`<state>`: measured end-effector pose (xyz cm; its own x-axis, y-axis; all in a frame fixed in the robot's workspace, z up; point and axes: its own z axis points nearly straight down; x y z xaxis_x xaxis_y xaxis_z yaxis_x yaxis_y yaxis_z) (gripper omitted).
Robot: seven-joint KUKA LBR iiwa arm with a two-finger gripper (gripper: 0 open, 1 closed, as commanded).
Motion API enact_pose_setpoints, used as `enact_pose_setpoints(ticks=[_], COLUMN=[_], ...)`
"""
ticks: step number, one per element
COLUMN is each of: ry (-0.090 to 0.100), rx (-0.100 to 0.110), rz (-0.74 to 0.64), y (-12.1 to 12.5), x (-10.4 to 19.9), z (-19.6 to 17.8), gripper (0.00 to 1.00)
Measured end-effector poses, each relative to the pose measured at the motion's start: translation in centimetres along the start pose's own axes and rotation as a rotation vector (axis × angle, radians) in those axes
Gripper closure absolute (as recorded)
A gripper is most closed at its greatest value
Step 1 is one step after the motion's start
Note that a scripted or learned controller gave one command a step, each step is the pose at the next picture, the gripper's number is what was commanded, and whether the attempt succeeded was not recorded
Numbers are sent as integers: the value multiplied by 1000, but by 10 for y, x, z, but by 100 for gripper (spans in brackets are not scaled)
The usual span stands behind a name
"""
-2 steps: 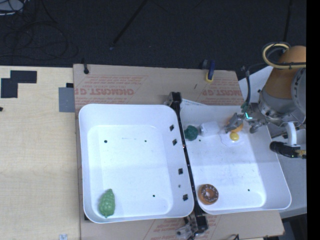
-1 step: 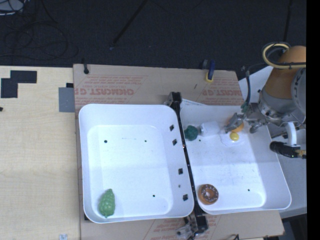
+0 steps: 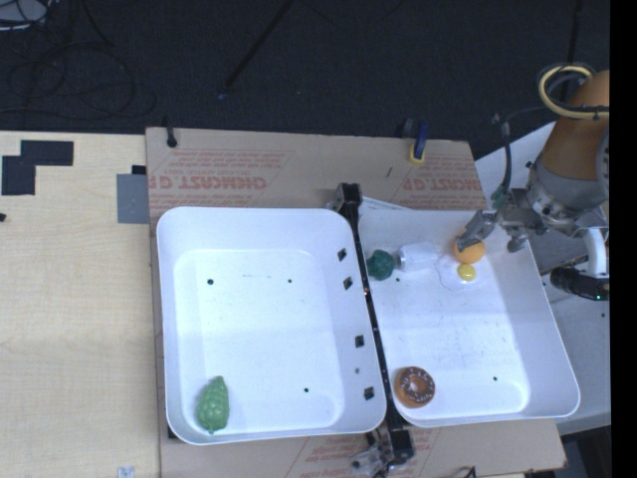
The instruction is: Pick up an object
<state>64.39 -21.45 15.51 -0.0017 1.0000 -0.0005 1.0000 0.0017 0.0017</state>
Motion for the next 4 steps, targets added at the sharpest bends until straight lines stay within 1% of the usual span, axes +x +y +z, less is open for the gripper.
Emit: enact_pose_setpoints(ticks=[1,2,3,4], ry=[2,5,1,1], rx=[9,13,2,3], rz=[3,6,1,3], y=[-43,-147,-113,-147], x=[2,2,1,2], z=[41,64,48,0], gripper=[0,0,0,0])
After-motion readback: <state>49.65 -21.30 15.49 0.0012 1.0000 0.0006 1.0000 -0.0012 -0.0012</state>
